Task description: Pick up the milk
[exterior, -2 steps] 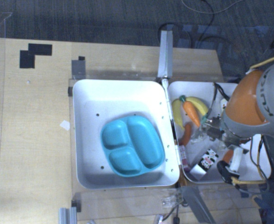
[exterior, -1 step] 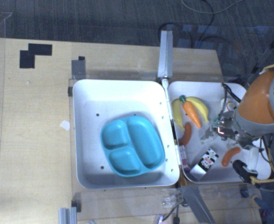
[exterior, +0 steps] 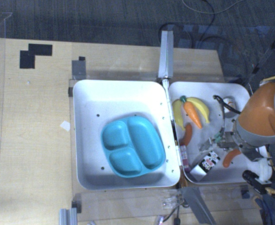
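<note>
The milk (exterior: 206, 163) is a small white carton with black patches. It lies tilted near the front wall of the right bin (exterior: 238, 90), left of centre. My gripper (exterior: 221, 142) hangs low over the middle of that bin, just up and to the right of the carton. The grey and orange arm (exterior: 263, 112) behind it hides the bin's right side. I see nothing held in the gripper.
A yellow banana (exterior: 199, 106), an orange carrot (exterior: 192, 113) and a brown-red sausage (exterior: 187, 133) lie in the right bin's back left. An orange-red sausage (exterior: 228, 158) lies beside the carton. A blue divided plate (exterior: 133, 146) sits in the left bin (exterior: 90, 125).
</note>
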Motion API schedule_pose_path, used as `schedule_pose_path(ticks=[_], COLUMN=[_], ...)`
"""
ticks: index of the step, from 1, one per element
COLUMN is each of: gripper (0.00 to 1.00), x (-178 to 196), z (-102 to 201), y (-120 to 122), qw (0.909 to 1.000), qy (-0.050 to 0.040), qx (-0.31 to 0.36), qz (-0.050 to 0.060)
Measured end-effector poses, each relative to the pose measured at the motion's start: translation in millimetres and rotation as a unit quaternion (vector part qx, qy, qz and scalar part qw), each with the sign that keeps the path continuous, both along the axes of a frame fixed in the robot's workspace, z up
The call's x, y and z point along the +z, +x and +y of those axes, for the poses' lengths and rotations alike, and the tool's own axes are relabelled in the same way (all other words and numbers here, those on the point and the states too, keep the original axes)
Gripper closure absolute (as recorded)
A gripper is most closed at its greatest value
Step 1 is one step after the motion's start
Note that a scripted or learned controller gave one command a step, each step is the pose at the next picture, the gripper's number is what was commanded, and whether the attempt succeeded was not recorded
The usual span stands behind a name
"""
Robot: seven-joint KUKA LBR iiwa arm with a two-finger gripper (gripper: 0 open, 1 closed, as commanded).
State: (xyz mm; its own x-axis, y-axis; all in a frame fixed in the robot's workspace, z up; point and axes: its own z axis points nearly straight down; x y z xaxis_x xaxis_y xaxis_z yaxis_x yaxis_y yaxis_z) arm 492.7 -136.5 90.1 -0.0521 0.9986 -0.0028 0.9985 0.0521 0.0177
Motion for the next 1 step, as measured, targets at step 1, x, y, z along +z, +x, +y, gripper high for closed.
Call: schedule_pose_path(ticks=[1], gripper=[0.00], x=[0.2], z=[3.2], y=[15.9], qw=[0.9949], qy=[-0.0026], qx=[0.101], qz=[0.002])
